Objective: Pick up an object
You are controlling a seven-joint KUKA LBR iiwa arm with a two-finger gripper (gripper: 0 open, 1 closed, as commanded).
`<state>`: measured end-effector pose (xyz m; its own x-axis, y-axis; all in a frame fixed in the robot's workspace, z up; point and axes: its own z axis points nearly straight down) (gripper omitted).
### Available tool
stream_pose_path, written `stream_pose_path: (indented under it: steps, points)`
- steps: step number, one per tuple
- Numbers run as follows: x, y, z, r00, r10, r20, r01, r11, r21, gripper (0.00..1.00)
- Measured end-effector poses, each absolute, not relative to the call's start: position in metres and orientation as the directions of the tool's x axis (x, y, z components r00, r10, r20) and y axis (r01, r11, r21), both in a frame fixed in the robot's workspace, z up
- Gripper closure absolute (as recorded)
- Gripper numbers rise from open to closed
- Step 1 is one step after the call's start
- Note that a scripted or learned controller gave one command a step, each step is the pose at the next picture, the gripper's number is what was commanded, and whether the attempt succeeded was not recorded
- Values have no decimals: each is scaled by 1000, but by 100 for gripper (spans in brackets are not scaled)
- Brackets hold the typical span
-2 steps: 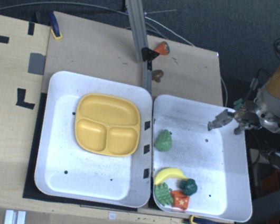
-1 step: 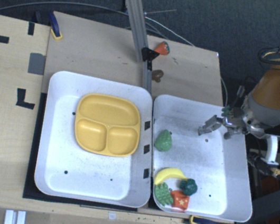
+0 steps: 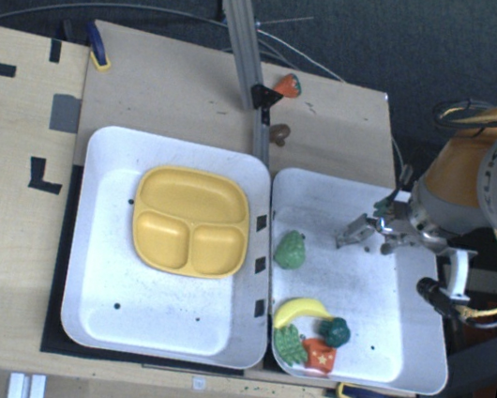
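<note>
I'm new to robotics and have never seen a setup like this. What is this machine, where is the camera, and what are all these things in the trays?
This is one picture from a fixed camera above a bench, looking down at a slant. The grey and orange shape at the right is a robot arm; its two-finger gripper hovers over the right bin with nothing between its fingers. That bin holds toy food: a green pear-like piece, a yellow banana, a dark green piece, a leafy green piece and a red piece. The left bin holds a yellow divided plate. The arm is meant to pick one object up.
</note>
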<state>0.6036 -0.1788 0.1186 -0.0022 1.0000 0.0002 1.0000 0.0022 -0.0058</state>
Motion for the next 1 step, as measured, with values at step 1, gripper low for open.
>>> stream_pose_path:
  steps: [1]
  points:
    - [605,-179,132,-3,1000,-1,1000,3,-2,100]
